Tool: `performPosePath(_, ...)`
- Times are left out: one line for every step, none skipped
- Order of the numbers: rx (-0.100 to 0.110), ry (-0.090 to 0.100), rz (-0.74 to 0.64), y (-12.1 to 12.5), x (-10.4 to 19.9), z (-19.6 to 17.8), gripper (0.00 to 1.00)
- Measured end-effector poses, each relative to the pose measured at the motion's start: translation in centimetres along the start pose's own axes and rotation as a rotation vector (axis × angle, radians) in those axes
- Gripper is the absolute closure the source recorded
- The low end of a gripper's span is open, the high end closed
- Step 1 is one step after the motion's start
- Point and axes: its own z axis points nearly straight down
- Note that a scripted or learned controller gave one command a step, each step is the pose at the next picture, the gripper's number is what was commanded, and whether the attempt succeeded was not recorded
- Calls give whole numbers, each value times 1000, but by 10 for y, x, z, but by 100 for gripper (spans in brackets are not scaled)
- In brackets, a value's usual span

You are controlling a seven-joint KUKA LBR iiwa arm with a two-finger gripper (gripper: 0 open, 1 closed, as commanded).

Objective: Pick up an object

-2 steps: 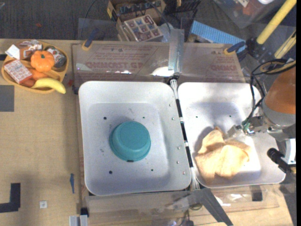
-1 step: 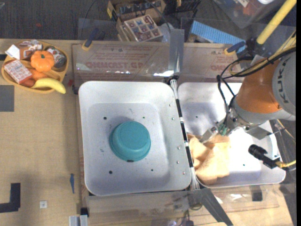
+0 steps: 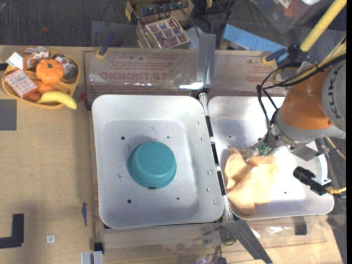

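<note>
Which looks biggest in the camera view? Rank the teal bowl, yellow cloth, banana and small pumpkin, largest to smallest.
1. yellow cloth, crumpled in the right bin; only slightly larger than the bowl, so the top two are close.
2. teal bowl, upside down in the left bin.
3. banana.
4. small pumpkin.

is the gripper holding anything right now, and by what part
Cannot be told: the gripper sits at the upper edge of the yellow cloth in the right bin, its grip hidden.
</note>
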Motion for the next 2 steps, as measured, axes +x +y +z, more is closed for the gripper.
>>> performPosePath(0,0,0,0,0,0,0)
performPosePath(-4,-3,5,0,-3,-11,100)
